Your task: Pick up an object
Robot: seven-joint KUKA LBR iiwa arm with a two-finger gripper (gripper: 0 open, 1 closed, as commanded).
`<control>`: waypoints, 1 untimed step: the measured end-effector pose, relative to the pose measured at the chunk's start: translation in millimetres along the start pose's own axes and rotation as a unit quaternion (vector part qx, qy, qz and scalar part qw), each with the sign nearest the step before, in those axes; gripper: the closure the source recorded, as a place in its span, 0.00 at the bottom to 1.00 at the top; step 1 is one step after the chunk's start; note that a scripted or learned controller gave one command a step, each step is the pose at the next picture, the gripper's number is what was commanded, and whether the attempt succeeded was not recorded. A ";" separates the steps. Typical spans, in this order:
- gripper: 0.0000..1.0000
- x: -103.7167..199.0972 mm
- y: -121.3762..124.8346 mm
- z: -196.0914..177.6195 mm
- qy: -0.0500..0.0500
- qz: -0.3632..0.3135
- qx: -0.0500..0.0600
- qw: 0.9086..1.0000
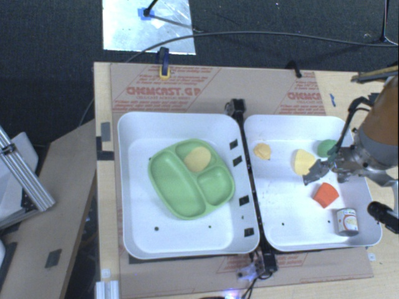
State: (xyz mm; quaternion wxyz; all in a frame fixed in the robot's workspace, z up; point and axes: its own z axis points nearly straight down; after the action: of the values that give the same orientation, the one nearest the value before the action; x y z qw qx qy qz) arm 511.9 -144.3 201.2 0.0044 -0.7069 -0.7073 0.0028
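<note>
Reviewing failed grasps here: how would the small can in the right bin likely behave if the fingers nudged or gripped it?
The small can looks like a rigid cylinder, so it should not deform under a squeeze. Its smooth curved wall may slip between flat fingers. It seems to stand near the right bin corner, so a side nudge might tip it and let it roll.

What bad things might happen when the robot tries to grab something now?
1. The pincer sits low in the right bin, tightly between the yellow piece and the orange piece. It might just push one aside instead of catching it.
2. The green piece lies partly under the arm, so it could get bumped.
3. The small can stands near the bin's edge; a swinging arm might tip it.
</note>
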 end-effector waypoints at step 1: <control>0.00 0.2 2.8 -5.6 -0.001 -0.001 -0.006 1.000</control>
State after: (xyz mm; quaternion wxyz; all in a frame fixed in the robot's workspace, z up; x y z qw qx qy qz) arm 514.8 -144.1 206.7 -0.0006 -0.7059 -0.7084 -0.0005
